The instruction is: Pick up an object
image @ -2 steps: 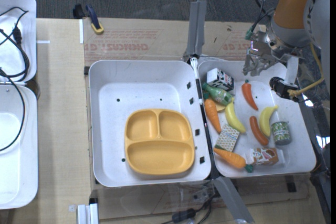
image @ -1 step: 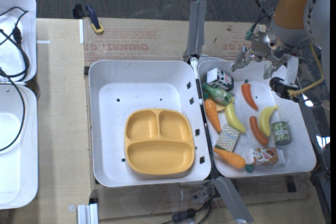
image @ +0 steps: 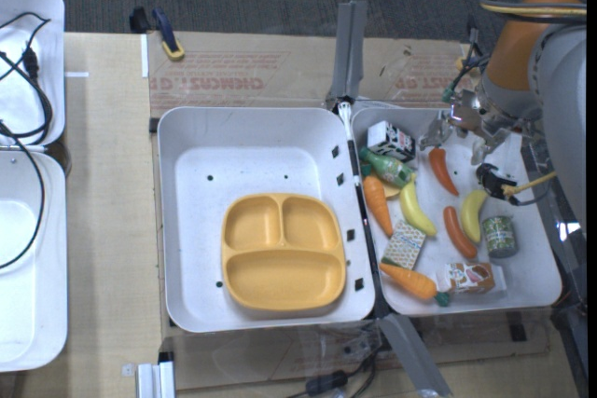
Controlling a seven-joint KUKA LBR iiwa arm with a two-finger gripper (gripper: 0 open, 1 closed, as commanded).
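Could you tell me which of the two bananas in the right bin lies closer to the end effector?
The banana beside the green can, toward the bin's right side; the other banana lies mid-bin, farther from the end effector.

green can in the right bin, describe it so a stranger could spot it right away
Look in the right bin, the one crowded with toy food, along its far right side. The green can stands beside a yellow banana, above a small carton. It is the only squat cylinder there.

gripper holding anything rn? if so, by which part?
Cannot be told. The gripper sits above the right bin's far end, near a red pepper, with nothing seen between its fingers.
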